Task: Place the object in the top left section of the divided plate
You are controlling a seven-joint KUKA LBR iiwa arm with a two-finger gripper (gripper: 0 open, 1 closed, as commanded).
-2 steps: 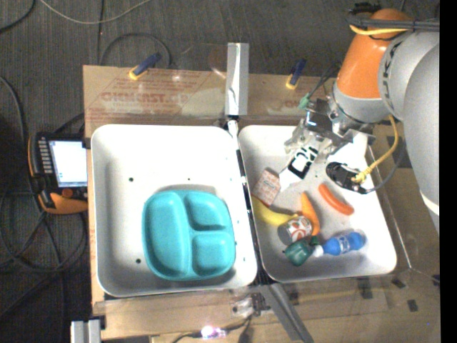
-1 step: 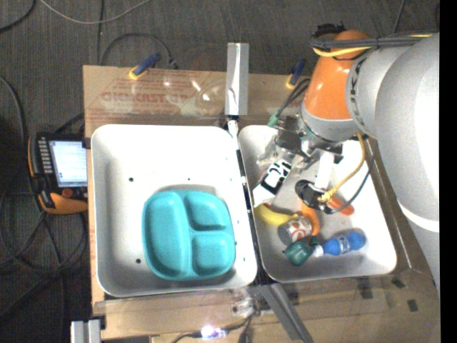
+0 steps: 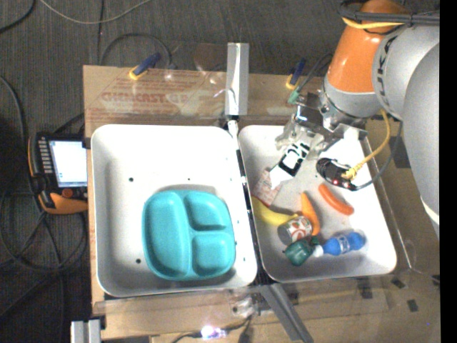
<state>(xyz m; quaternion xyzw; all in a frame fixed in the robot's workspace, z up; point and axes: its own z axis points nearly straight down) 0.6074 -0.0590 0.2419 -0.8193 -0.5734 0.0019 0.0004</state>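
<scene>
A teal divided plate (image 3: pixel 189 234) lies in the left bin (image 3: pixel 121 156), with one long section on its left and two smaller ones on its right; nothing lies on it. My gripper (image 3: pixel 291 158) hangs over the upper middle of the right bin (image 3: pixel 378 256), just above a pinkish packet (image 3: pixel 271 184). Below that lie a yellow banana (image 3: pixel 268 214), an orange carrot (image 3: pixel 308 206), an orange-red piece (image 3: pixel 335 199), a round red-and-white toy (image 3: pixel 298 227), a green item (image 3: pixel 298 252) and a blue bottle (image 3: pixel 344 244). I see nothing held in the gripper.
A raised rim (image 3: pixel 245 191) divides the two bins. The arm's orange band (image 3: pixel 360 48) and grey body tower over the right bin's far right corner. A yellow cable (image 3: pixel 371 156) loops beside the wrist. A handheld pendant (image 3: pixel 61 166) sits left of the bench.
</scene>
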